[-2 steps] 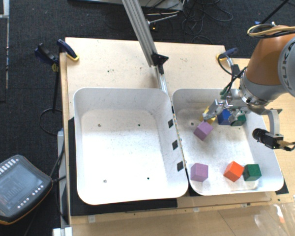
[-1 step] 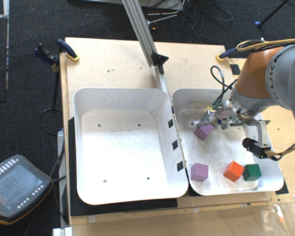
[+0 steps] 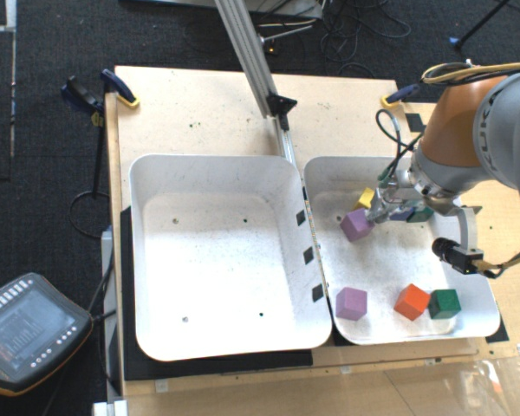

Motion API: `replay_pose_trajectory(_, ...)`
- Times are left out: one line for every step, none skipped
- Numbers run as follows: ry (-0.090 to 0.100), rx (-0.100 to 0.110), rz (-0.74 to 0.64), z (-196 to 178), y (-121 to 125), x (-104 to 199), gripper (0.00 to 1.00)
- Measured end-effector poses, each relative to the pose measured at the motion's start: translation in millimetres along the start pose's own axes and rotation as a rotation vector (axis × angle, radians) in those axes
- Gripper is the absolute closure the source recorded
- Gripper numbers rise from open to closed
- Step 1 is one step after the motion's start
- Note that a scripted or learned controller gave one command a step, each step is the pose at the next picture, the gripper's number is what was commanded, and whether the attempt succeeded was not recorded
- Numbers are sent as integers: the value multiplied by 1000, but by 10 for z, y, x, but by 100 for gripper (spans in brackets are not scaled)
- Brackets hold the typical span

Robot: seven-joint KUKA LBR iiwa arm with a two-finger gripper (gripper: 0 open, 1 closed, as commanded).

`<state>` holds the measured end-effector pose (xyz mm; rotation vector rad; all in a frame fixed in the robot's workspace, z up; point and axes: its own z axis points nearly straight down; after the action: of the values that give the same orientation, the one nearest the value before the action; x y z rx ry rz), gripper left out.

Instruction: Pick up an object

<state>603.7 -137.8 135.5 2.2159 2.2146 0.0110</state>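
Note:
In the right bin (image 3: pixel 468 332) lie several small blocks. A purple block (image 3: pixel 355 225) and a yellow block (image 3: pixel 367 198) sit close together near the bin's back left. My gripper (image 3: pixel 384 208) hangs just to their right, almost touching both, with the grey and orange arm (image 3: pixel 468 133) above it. Along the front of the same bin rest another purple block (image 3: pixel 351 303), an orange block (image 3: pixel 411 302) and a green block (image 3: pixel 445 303).
The left bin (image 3: pixel 156 189) stands beside the right one, with a slanted metal rail (image 3: pixel 247 46) running down to the gap between them. A handheld pendant (image 3: pixel 26 329) lies off the bench at the lower left. Cables hang beside the arm.

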Motion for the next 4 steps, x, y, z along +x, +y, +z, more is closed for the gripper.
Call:
replay_pose_trajectory(-1, 3, -4, -617, 74, 49, 100)
replay_pose_trajectory(0, 4, -4, -1062, 137, 84, 100)
replay_pose_trajectory(0, 7, -4, -1289, 151, 84, 100)
replay_pose_trajectory(3, 13, -8, -1168, 85, 678, 100)
